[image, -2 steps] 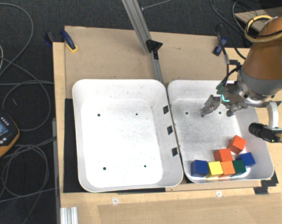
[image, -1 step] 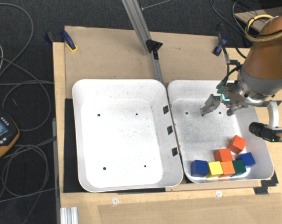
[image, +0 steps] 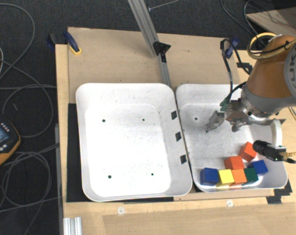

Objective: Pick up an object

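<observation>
Several coloured blocks sit in the front right corner of the right bin point(image: 197, 93). Along the front wall I see a blue block point(image: 209, 176), a yellow block point(image: 226, 176), an orange block point(image: 239, 176) and a green block point(image: 251, 174). Behind them lie a second blue block point(image: 259, 167) and two more orange blocks point(image: 233, 162) point(image: 248, 151). My gripper point(image: 223, 125) hangs over the bare middle of the right bin, behind and to the left of the blocks. It is open, with nothing between its fingers.
The left bin point(image: 84, 99) lies beside the right one, with small black clips along their shared edge. A slanted metal pole point(image: 143, 18) rises from behind the bins. Blue clamps point(image: 72, 42) point(image: 230, 47) grip the bench's far edge. Cables and a handheld device point(image: 1, 138) lie on the floor at left.
</observation>
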